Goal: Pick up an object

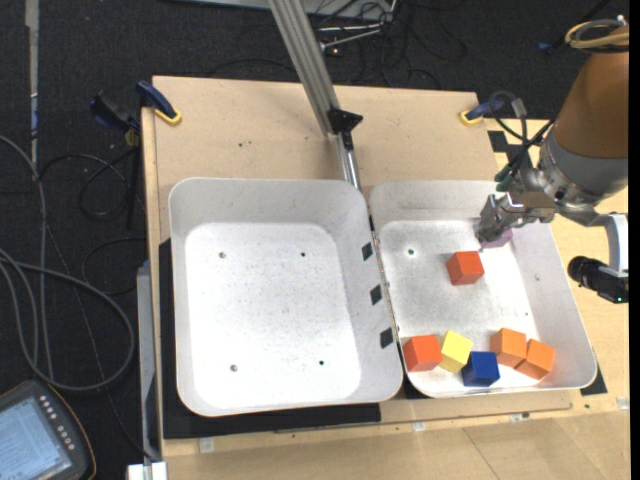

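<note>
My gripper [494,226] hangs over the upper part of the right bin [560,298], near its far right wall. A small purplish bit [504,235] shows right at its tip; I cannot tell whether it is held. A red-orange cube [465,267] lies just below and to the left of the gripper, apart from it. Along the bin's near edge lie an orange cube [422,351], a yellow cube [456,349], a blue cube [481,368] and two more orange cubes [511,344] [539,358].
The left bin [200,268] stands beside the right one, with black clips along the shared rim [375,293]. A slanted metal bar [305,53] ends at the bins' far junction. Blue-yellow clamps [158,100] [487,109] grip the bench's far corners.
</note>
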You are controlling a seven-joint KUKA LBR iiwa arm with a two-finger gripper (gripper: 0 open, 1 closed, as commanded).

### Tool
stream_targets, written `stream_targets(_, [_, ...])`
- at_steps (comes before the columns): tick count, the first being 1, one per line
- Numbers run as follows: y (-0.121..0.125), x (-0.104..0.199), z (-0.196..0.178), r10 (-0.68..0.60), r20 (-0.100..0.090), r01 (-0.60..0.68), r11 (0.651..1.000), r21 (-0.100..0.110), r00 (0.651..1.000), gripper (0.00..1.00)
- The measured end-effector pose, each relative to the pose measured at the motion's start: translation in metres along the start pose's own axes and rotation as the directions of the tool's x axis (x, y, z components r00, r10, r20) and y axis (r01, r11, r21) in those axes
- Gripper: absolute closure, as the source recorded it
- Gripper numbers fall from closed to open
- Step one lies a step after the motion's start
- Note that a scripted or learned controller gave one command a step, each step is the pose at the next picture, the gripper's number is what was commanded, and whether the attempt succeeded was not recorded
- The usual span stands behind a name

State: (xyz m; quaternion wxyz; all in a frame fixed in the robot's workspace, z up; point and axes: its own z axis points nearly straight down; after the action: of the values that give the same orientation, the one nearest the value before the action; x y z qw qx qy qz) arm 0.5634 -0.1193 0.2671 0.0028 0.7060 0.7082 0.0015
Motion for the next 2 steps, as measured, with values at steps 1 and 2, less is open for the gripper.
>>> stream_targets(1, [0.028, 0.057, 0.009, -0.005, -0.002, 0.005, 1.0, 0.004, 1.0, 1.0])
stream_targets(2, [0.048, 0.107, 0.004, -0.005, -0.003, 0.005, 1.0, 0.003, 1.0, 1.0])
